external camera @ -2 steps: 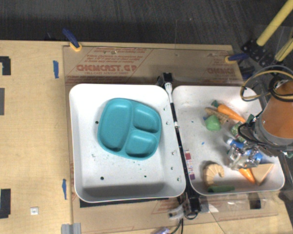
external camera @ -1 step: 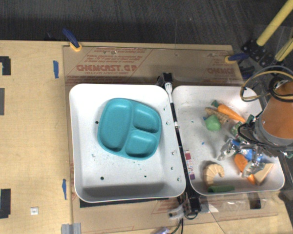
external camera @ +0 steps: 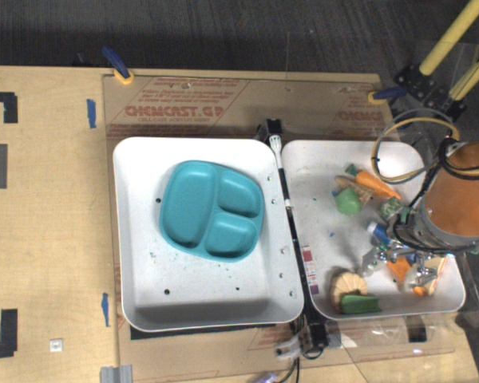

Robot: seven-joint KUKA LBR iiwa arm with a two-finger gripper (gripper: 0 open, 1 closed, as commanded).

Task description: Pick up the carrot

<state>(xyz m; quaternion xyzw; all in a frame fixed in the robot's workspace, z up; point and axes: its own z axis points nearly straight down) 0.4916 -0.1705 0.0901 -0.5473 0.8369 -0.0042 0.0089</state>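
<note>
Orange carrot (external camera: pixel 373 183) lies upper right bin (external camera: pixel 319 162) | tool (external camera: pixel 395 254) low nearby, grip state unclear | approach along its length, avoid green toy (external camera: pixel 348 202)

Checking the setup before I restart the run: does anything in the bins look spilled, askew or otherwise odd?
Nothing looks spilled or damaged. The teal divided plate lies somewhat askew in the left bin. In the right bin, the carrot lies among toy pieces, a green piece beside it; the gripper hangs over the near right corner.
</note>
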